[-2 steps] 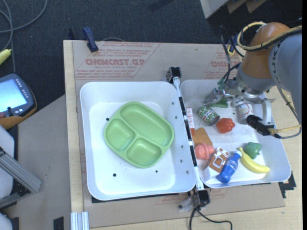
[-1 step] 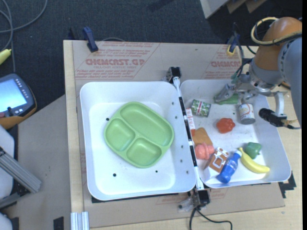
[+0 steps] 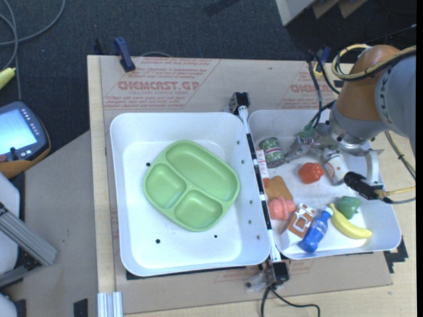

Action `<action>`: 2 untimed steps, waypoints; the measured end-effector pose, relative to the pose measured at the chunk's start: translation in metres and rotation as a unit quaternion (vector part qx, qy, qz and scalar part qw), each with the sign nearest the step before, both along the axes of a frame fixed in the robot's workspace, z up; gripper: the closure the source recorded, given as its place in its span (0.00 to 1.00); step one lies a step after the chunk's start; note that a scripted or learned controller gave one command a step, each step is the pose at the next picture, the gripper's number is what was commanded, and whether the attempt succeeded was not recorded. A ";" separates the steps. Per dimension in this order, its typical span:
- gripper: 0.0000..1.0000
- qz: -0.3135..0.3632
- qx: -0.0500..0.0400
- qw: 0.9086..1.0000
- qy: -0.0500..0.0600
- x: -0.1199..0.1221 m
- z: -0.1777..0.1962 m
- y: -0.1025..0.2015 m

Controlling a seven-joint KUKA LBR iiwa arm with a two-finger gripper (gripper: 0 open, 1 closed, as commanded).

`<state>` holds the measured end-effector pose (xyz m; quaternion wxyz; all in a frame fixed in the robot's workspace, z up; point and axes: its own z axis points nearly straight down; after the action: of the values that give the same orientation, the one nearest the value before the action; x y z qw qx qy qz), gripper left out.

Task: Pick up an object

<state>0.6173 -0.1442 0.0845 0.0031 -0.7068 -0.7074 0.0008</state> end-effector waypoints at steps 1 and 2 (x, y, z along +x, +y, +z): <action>0.00 -0.001 -0.001 1.000 0.000 -0.035 0.000 0.006; 1.00 -0.001 -0.002 1.000 -0.003 -0.033 0.010 0.005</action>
<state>0.5844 -0.1390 0.0949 -0.0001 -0.7076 -0.7066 -0.0002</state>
